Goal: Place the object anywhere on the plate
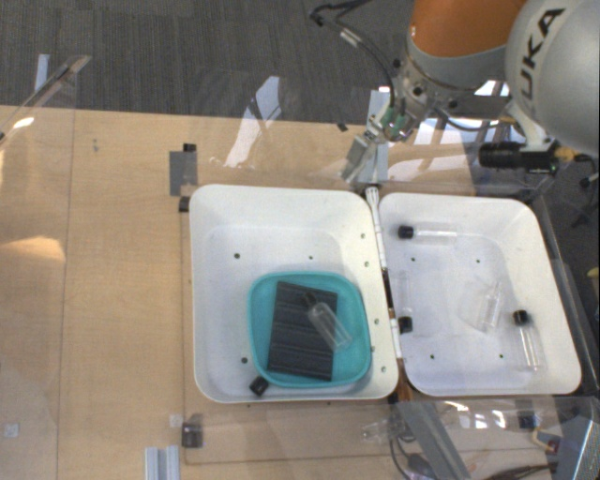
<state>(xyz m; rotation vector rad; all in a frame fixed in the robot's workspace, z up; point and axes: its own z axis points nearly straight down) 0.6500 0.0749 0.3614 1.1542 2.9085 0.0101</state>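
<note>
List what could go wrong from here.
1. The clear vial lying on the dark ridged pad in the teal plate looks round and could roll off.
2. The clear tubes in the right bin are nearly see-through, so a grasp could easily miss.

Grey rounded KUKA arm housing (553,66) at top right — smooth, glossy, pale silver-grey, black "KUKA" letters printed along curved shell. Wide orange band (464,23) next to it, rounded, saturated, shiny. Below band, grey ring-shaped wrist flange (441,84) with darker seam. Thin black cable (361,42) loops off wrist, light connector partway along. Small metal gripper assembly (389,122) — silvery, boxy, greenish part inside, details too small to tell.
</note>
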